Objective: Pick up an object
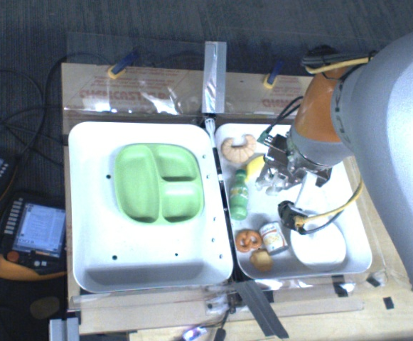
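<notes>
We see the grey arm (384, 98) reaching in from the right, its orange band (318, 112) just above the wrist, and bending down over the upper part of the right bin (359, 247); the gripper (277, 180) hangs low among the items there, pointing toward the bin's left side; we cannot tell how far the jaws stand apart, and we see nothing clearly caught between them; a yellow and black cable (320, 215) loops below the wrist.

The left bin (92, 247) holds a green divided tray (160, 182), lying flat near its middle, with one long compartment on the left and two smaller ones on the right.

The right bin holds several small things along its left side; a tan doughnut-like piece (238, 148) lies at the top; below it a yellow piece (254, 168) sits just beside the gripper; a green bottle (239, 194) lies lengthwise against the bin's left wall; lower down we find an orange pretzel-shaped piece (247, 241), a small can (272, 237) tilted just beside it, and a brown rounded lump (261, 260) near the bottom edge; a white plate or dish (320, 249) lies in the lower right part of that bin.

Both bins stand side by side on the bench (78, 84), touching along the middle.
</notes>
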Tool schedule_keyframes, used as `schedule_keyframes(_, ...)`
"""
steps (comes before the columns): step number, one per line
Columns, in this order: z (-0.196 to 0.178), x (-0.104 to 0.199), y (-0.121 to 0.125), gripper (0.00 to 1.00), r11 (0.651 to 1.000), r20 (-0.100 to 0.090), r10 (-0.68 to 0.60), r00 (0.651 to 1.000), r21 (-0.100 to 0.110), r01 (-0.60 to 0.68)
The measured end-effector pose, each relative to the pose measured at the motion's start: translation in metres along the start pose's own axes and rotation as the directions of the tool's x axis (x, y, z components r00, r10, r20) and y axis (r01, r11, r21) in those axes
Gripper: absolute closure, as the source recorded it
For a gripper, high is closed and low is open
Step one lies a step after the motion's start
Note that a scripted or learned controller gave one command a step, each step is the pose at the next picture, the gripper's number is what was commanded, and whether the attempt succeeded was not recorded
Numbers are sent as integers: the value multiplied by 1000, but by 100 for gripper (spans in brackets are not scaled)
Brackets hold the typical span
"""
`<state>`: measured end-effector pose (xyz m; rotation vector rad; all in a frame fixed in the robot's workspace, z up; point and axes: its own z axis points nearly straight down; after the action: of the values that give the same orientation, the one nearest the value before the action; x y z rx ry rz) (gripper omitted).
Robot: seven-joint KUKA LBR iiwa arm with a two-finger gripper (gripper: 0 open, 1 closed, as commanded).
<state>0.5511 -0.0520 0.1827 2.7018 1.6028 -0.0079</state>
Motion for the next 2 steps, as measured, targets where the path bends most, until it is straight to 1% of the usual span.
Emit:
schedule_keyframes(1,-82,-18,7,100,947,2,-323,947,-3,323)
schedule_keyframes(2,0,17,51,100,967,3,-256,967,0,256)
